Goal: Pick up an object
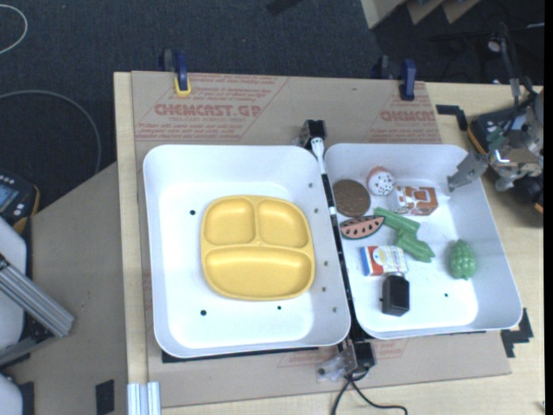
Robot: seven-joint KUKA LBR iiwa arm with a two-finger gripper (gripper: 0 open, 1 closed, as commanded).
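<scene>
The right bin [484,305] holds several small objects. A brown round disc [351,197] lies beside a white and pink ball [379,181] and an orange and white packet [416,199]. Below them are a watermelon slice [362,227], a long green toy vegetable [404,235], a small red, white and blue box [383,259], a black block [395,295] and a green knobbly fruit [462,260]. My gripper [484,164] hangs at the bin's upper right corner, above the rim and apart from every object, with nothing seen in it.
The left bin [173,318] holds a yellow divided plate [257,246]. Clamps [181,72] hold the cardboard sheet at the bench's back edge. A black fitting [313,132] sits between the bins at the back, and cables trail at the front [350,366].
</scene>
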